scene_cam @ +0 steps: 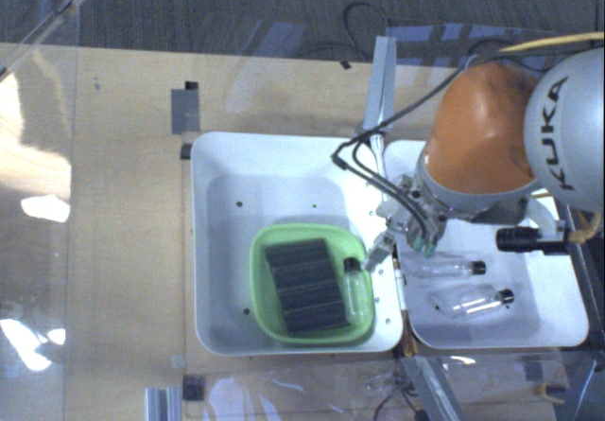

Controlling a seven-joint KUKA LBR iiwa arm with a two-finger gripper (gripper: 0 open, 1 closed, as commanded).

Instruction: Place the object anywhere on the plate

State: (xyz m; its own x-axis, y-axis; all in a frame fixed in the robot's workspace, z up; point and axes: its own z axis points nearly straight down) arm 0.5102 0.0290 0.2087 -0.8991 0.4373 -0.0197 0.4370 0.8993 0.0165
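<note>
Tube (358,289) lies along the green plate's (267,317) right rim, under jaws whose spread I cannot tell.

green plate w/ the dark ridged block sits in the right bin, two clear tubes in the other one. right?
Not quite: the bins are swapped. The camera view shows the green plate with the dark ridged block in the left bin, and the two clear tubes, one above the other, in the right bin. The gripper is over the plate's right edge.
</note>
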